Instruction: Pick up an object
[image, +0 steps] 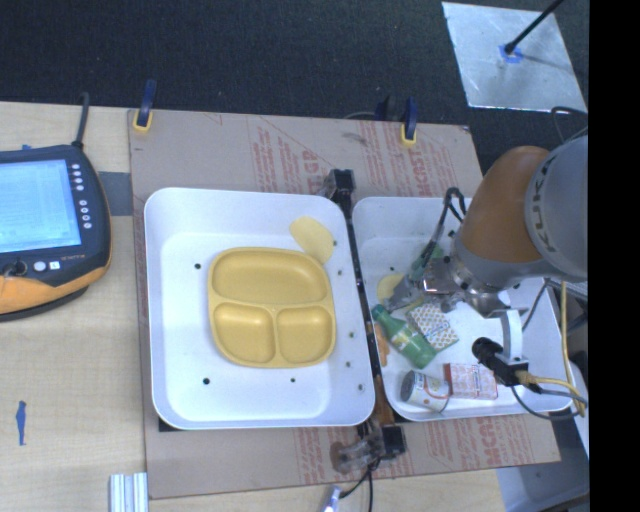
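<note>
From the overhead view we judge the grey-and-orange arm's gripper (418, 285) is at the reach-in step over the right white plastic bin (535, 400), above a green plastic bottle (405, 336) and checkered packet (432, 325); jaws' state we cannot tell, next move needs a centred descent; no legible labels.

2 white bins: left bin (170, 300), right bin (385, 225). 1 yellow divided tray (272, 305), 1 green bottle (405, 338), 1 tablet (45, 220), 2 clamps approx 12 o'clock.
</note>
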